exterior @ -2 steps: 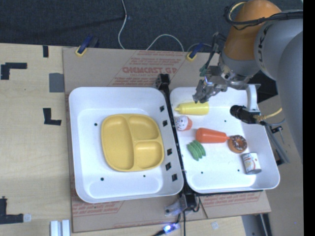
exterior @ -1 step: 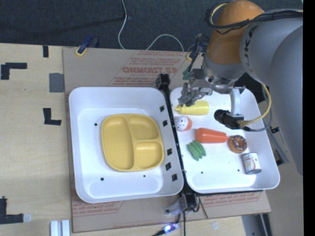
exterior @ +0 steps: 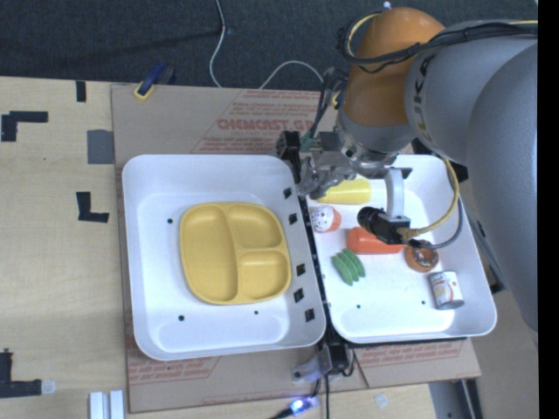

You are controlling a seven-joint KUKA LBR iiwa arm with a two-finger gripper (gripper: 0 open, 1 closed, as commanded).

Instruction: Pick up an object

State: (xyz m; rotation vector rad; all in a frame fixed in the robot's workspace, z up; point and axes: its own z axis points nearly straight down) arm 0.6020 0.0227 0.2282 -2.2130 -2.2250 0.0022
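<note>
We are hovering the gripper (exterior: 327,177) at the right bin's (exterior: 463,321) eleven o'clock, beside the yellow block (exterior: 349,192); grip state unclear.

One fixed camera looks down at a slant on both bins (exterior: 140,260), arm (exterior: 472,85) entering from right

A robotics lab — two white bins (exterior: 140,234) on a cardboard-covered bench (exterior: 175,112), loose cables (exterior: 218,42) trailing.
</note>
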